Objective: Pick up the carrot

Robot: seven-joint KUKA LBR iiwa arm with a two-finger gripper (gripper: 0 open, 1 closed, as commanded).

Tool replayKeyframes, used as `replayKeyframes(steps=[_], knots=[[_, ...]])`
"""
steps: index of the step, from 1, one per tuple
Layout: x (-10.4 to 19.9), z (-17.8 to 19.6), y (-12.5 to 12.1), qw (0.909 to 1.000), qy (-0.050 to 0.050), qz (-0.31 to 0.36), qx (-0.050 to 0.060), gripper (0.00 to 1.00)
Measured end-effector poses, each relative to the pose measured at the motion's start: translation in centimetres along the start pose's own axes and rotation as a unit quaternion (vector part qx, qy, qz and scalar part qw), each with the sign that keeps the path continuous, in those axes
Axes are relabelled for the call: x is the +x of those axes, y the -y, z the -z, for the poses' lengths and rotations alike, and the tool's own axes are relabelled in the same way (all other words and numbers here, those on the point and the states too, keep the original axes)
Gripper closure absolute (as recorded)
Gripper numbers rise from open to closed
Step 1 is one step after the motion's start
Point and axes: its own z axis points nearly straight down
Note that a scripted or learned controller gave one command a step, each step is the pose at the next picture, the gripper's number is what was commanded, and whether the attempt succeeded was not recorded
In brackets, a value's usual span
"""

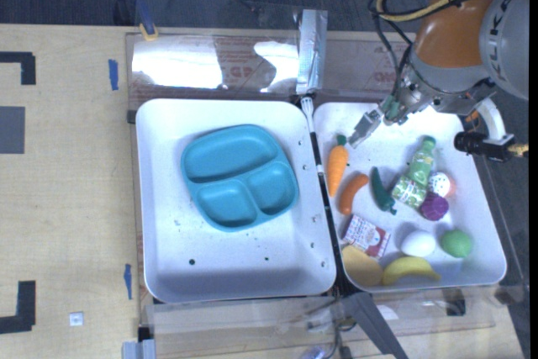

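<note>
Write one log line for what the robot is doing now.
hand: above right bin | carrot: lying in bin, left side, not held | step: pick not done

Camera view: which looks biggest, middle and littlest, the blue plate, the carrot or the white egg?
1. Blue plastic three-part plate, biggest by far.
2. Orange toy carrot with green top.
3. White toy egg, littlest.

Carrot (336, 167): orange, green top, lying lengthwise in right bin (492, 219), beside left wall, top pointing away.
</note>
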Motion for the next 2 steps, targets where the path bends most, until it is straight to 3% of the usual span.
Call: replayKeyframes(steps=[1,2], knots=[[3.1,0.1,-1.1,0.9923,-0.002,0.124,0.001,0.0],[2.1,0.0,0.0,0.9878,-0.002,0.156,0.001,0.0]])
